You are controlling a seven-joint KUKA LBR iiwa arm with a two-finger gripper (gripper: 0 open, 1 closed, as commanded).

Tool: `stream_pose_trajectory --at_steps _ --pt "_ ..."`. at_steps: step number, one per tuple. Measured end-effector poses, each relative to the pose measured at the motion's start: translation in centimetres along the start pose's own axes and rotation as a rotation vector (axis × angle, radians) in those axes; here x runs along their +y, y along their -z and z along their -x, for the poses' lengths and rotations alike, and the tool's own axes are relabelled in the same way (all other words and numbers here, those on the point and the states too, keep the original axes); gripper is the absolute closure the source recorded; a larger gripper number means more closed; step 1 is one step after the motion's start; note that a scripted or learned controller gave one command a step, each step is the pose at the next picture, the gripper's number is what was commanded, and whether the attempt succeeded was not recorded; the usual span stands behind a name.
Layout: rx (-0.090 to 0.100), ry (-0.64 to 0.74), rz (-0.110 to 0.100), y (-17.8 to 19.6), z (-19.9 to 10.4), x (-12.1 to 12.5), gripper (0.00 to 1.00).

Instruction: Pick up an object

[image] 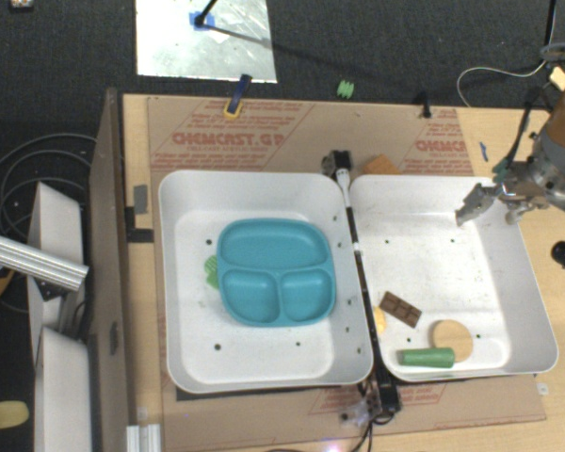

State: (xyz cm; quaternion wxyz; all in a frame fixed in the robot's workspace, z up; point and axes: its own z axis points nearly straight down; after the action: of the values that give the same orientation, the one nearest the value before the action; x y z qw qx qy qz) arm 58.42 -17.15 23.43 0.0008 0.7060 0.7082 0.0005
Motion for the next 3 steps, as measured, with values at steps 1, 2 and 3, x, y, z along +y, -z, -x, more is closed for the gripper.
stream_pose_trajectory --at_steps 1,2,3 --pt "0.006 0.007 -0.010 -11.6 -7.8 -0.8 0.00" --pt "-0.006 -0.002 0.009 -12.3 0.9 8.1 0.00" --pt "0.000 0.002 0.001 -15.0 -0.4 8.5 0.00"
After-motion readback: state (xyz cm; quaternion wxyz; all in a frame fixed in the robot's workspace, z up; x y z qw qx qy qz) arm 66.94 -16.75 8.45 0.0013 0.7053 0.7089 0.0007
